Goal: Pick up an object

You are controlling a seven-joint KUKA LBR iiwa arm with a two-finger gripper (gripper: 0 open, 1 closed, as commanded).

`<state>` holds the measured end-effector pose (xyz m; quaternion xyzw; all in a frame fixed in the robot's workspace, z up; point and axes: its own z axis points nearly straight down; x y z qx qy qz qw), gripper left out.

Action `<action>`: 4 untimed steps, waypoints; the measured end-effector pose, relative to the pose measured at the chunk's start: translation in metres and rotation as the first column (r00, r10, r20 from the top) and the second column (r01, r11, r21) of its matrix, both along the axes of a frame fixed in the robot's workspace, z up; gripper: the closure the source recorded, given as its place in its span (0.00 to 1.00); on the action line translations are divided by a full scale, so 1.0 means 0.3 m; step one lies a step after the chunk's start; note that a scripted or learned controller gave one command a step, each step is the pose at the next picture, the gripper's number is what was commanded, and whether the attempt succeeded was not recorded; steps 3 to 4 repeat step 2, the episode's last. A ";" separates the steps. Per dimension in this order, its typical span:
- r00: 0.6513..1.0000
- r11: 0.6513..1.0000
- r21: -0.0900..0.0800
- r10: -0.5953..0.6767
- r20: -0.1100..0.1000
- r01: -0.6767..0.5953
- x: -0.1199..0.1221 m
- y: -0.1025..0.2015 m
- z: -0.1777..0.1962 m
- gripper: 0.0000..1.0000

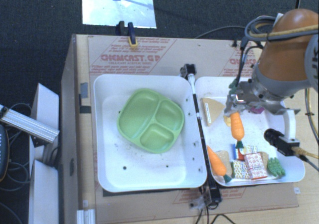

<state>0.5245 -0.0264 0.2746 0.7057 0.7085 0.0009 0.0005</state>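
Right now the hand (234,111) hangs over the right bin (299,168), directly above the top end of a toy carrot (237,126) that points down from it toward the near corner. Its upper tip sits just under the hand, but I cannot tell from this angle whether the hand is wide, narrow or actually holding it.

By the look of it the carrot is a light, hard plastic toy: stiff, smooth and a little slippery, tapering toward one end. My judgement is that the thicker orange middle gives the surest hold, across its width; the thin tip would likely slide out.

A second carrot (217,162) lies against the bin's left wall, beside some small printed boxes (253,164) and a green toy (275,167). A tan wedge (213,109) lies near the far left of that bin. The left bin (114,178) carries a green divided plate (151,120).

Red print on the cardboard sheet (149,53) under the bins reads "CHEMCAST GP". The writing on the small boxes is too small to read.
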 end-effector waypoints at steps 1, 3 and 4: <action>1.000 1.000 0.000 0.001 -0.001 -0.001 -0.124 0.065 0.057 1.00; 1.000 1.000 -0.002 -0.003 -0.001 0.003 -0.078 -0.080 0.002 1.00; 1.000 1.000 -0.002 -0.003 -0.001 0.003 -0.078 -0.080 0.002 1.00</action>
